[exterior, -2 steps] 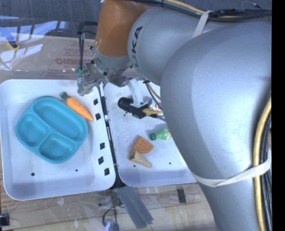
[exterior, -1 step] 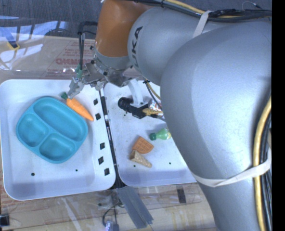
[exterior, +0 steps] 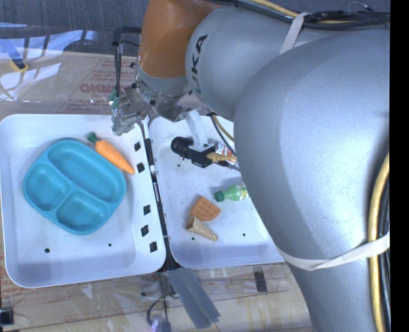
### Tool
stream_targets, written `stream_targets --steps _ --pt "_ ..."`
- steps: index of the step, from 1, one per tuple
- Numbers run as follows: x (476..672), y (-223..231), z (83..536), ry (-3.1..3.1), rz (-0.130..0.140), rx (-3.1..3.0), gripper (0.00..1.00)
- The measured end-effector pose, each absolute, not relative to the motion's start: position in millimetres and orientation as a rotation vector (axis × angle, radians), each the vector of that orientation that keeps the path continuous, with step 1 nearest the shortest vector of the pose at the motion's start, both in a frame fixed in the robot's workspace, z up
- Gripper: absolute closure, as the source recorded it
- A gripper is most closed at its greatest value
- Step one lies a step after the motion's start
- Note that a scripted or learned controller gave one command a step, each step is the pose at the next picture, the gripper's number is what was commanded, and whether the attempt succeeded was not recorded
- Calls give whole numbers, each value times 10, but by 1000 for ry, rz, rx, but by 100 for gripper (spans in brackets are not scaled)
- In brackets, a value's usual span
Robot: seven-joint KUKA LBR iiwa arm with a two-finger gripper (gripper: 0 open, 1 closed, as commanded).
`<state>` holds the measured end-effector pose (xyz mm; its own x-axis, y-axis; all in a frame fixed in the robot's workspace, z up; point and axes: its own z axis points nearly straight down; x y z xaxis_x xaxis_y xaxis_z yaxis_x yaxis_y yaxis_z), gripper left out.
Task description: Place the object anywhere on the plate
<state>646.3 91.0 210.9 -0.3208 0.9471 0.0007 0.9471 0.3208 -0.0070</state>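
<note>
Hand: hangs above and to the right of the plate, close over the green end of the carrot. Cannot tell whether wide or narrow; too blurred and too crowded by the wrist to read. Holds nothing that can be made out.

Carrot: lies in the same bin as the plate, just off the plate's upper right edge. Slants with the green tip toward the hand and the orange point running down along the plate's right side. Touches the plate's rim or stops just shy of it; cannot tell which. Not on the plate yet.

Taken as the task's thing, being the 1 loose item beside the plate and the nearest to the hand. Well to the right of the plate, in the 2nd bin: a waffle-patterned piece, a pale wedge and a small green bottle.

Looks like the approach to a grasp, with the placing itself not begun. Calls next for coming down on the carrot's middle, closing across its narrow width and lifting it clear of the plate's raised rim. Then needs only a short carry toward the plate's centre and a release over any of its 3 compartments.
</note>
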Motion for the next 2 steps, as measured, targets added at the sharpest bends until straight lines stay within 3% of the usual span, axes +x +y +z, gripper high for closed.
stream_targets --steps 1,2 --pt "6463 909 2109 -2549 8 -1828 0" --pt "6560 1173 911 -2589 4 -1776 0"
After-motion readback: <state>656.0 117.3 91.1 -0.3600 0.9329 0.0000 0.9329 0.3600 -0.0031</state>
